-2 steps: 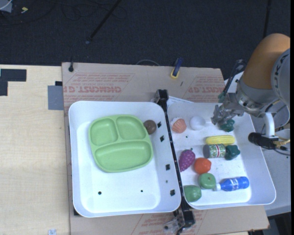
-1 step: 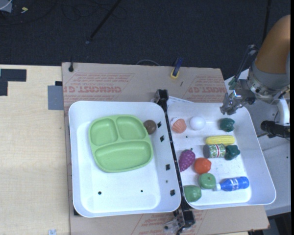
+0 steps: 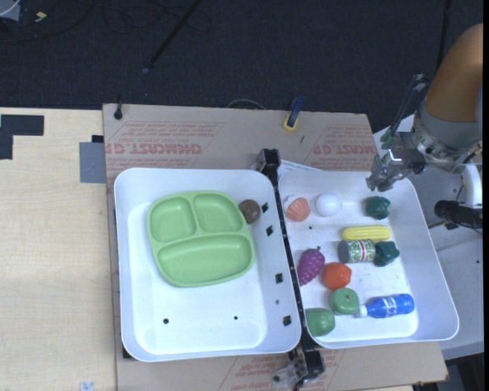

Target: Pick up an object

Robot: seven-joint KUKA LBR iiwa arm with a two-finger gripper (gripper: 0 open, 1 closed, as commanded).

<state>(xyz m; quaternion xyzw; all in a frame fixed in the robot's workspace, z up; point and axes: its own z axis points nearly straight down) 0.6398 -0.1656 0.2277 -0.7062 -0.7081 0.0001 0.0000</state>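
Observation:
My gripper (image 3: 385, 176) hangs over the far right corner of the right bin (image 3: 434, 261), with the grey arm and its orange band rising behind it. Just below it, and apart from it, lies a dark green toy (image 3: 377, 208). Along the same far row sit a white ball (image 3: 328, 204) and an orange-pink piece (image 3: 298, 209). Further down the bin lie a yellow corn cob (image 3: 365, 233), a small can (image 3: 357, 251), purple grapes (image 3: 310, 264), a red-orange fruit (image 3: 337, 275) and a blue bottle (image 3: 389, 305). Nothing shows in the gripper.
The left bin (image 3: 138, 300) holds a green divided plate (image 3: 202, 237) and a brown ball (image 3: 249, 210) by its right wall. A black divider (image 3: 285, 251) runs between the bins. Two more green pieces (image 3: 345, 301) (image 3: 319, 322) lie near the right bin's front.

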